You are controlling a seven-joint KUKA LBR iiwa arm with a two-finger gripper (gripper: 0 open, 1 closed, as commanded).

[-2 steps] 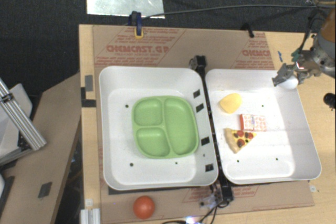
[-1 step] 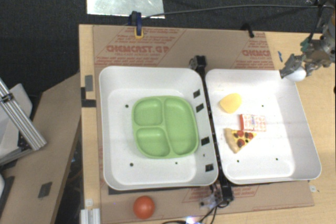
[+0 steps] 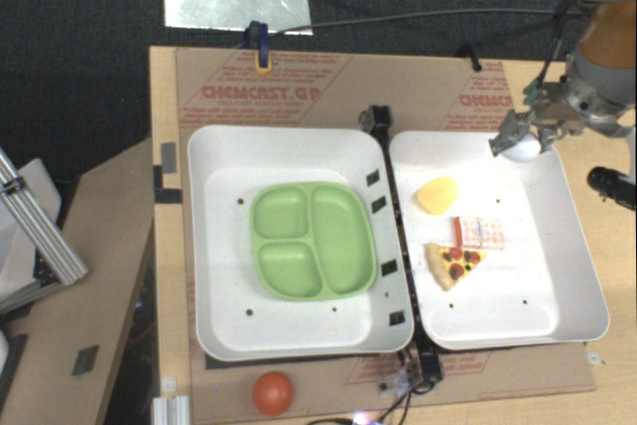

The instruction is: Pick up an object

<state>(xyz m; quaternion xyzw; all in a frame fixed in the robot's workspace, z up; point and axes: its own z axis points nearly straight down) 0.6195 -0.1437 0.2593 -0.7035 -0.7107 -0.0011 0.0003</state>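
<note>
In the right bin (image 3: 557, 244) lie a yellow rounded piece (image 3: 436, 195), a small red and white box (image 3: 480, 233) and a toy pizza slice (image 3: 454, 265), close together left of the bin's middle. My gripper (image 3: 520, 140) hangs over the bin's far right corner, well apart from these three things. A small pale rounded shape (image 3: 520, 151) shows right at its tip; I cannot tell whether it is a held thing or part of the gripper.
The left bin (image 3: 219, 214) holds a green divided tray (image 3: 313, 239). A red ball (image 3: 273, 392) rests on the board in front of the left bin. A black divider with clips (image 3: 390, 214) runs between the bins. A metal rail (image 3: 40, 224) lies off the bench at left.
</note>
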